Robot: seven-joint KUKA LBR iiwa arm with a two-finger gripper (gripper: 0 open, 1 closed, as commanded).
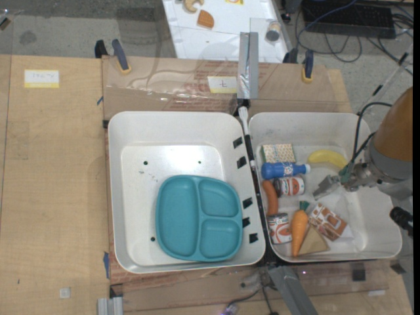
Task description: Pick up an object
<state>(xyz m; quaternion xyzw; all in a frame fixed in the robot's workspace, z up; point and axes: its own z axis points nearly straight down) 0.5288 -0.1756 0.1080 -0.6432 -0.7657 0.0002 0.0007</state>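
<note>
Gripper (pixel 330 185) in from the right bin's (pixel 380 245) right edge, low over its middle; fingers slightly apart, nothing between them; just beyond its tips a smooth curved banana (pixel 327 157), glossy yellow, near the far wall; along the left edge a blue bottle (pixel 283 170) with white cap, a speckled box (pixel 278 153), a small labelled can (pixel 289 187); a tapered orange carrot (pixel 298 230) by the near edge; in the left bin (pixel 125 195), a teal three-compartment plate (pixel 199 218), matte plastic.

Toys (pixel 289 202) crowd right bin's (pixel 379 245) left side.
</note>
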